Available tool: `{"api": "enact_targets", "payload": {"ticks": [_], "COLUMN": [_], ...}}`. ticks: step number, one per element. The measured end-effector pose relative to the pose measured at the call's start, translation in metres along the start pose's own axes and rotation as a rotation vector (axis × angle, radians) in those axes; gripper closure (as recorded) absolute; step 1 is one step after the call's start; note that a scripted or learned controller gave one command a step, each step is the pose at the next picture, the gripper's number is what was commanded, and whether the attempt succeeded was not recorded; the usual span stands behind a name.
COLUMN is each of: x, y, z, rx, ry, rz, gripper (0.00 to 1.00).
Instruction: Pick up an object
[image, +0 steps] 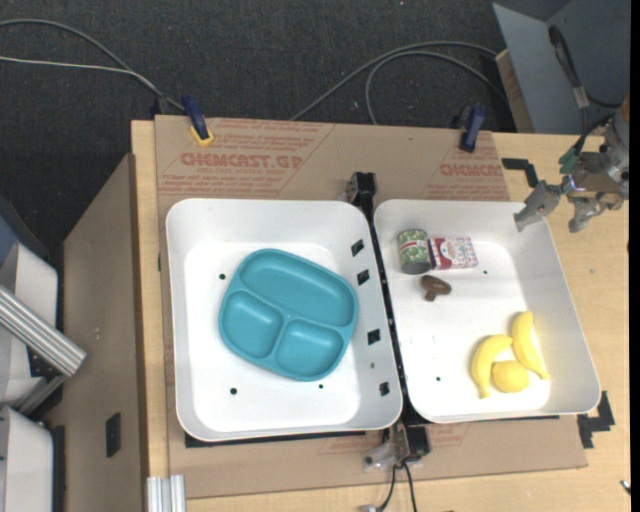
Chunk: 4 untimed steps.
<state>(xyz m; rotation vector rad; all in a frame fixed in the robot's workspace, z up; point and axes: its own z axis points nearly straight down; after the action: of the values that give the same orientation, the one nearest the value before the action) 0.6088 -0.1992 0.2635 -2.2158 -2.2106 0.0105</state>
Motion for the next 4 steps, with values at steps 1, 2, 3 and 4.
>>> {"api": "enact_targets", "payload": {"ticks": [1,2,3,4], "x": [0.001,0.006,0.013,0.014], "y": [0.002,-0.006,-0.005,-0.009], "z": [-0.007,0.042,0.087,0.15], "rx": [-0.013,-0.007,-0.007,-0.005], "ry": [-0.003,-0.001,-0.001,0.0], "rz": [-0.003,-0.002,-0.004,-0.002], "gripper": [0.0,0.0,0.0,0.0]}}
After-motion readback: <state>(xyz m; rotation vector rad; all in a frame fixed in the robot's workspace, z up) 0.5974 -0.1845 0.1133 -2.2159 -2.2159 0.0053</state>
